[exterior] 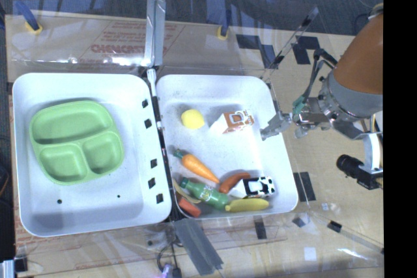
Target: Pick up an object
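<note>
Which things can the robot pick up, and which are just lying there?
For the job: lemon, small carton, carrot, green bottle, banana, toy cow, gripper.
Just lying about: green tray, left bin.

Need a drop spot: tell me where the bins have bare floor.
Left bin: bare floor around the green tray, widest along the near edge. Right bin: bare behind the lemon and carton. Crowded near the carrot and banana.

Red printing on the bench sheet (116, 43) behind the bins, too blurred to read
</note>
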Controlling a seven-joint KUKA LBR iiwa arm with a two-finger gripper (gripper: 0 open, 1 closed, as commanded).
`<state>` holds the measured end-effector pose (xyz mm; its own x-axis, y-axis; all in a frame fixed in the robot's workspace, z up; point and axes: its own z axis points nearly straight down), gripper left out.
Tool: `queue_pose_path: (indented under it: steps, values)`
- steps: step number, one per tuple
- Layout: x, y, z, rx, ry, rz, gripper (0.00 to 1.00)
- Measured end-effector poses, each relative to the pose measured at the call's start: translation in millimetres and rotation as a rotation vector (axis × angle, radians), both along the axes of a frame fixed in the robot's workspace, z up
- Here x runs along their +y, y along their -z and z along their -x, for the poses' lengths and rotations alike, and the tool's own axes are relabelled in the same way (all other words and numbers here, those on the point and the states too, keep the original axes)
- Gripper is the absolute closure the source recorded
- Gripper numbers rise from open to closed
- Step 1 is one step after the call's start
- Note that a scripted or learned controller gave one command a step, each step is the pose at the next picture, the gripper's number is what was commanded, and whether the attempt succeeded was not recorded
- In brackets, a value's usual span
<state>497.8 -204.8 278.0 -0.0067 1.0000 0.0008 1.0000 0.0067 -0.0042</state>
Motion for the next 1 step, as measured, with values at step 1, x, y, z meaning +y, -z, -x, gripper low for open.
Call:
queue_pose_path:
  steps: [1]
  values:
    - [22.6, 124.9, -89.6, 0.002, -0.104, 0.000, 0.00]
